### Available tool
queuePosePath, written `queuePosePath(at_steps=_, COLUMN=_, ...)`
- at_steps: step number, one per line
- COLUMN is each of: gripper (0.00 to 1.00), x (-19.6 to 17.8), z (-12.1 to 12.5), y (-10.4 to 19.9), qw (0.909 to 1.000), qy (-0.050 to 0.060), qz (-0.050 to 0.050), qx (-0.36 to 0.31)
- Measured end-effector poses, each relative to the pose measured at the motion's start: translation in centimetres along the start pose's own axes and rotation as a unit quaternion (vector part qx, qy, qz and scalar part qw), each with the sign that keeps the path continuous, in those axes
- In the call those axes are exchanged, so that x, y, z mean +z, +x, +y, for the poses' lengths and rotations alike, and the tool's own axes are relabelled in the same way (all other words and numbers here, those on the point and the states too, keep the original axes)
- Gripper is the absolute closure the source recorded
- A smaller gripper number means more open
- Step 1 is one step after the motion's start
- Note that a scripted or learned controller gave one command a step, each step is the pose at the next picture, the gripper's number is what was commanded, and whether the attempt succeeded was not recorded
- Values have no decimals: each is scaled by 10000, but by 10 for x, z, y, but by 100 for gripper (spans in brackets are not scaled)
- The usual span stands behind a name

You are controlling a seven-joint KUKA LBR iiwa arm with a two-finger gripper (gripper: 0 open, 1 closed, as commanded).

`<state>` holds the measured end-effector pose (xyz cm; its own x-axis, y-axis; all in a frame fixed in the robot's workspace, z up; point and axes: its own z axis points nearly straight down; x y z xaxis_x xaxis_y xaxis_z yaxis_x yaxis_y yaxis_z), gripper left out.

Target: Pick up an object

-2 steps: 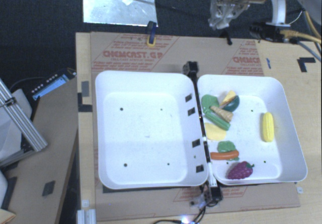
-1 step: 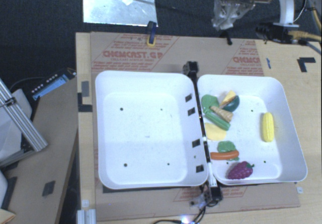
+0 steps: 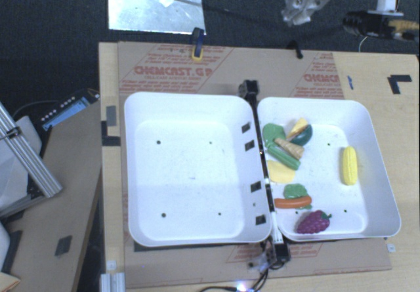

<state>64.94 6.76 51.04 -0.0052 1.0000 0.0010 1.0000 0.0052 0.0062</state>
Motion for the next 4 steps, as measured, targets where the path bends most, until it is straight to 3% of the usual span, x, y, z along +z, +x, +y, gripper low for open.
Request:
queuePosePath(at_steps=1, gripper=100, x=-27, z=-32, y=16, qw=10000, qy=6, qz=3, qx=-6)
queuePosePath(at_steps=2, gripper=100, x=-27, z=-128, y=40, qw=10000, qy=20, qz=11, qx=-15)
queuePosePath(at_steps=3, gripper=100, x=-26, z=-164, y=60, qw=10000, qy=25, qz=6, qx=-9)
queuePosePath(at_steps=4, gripper=100, x=-26, z=-162, y=79, qw=10000, qy=22, qz=5, qx=-3)
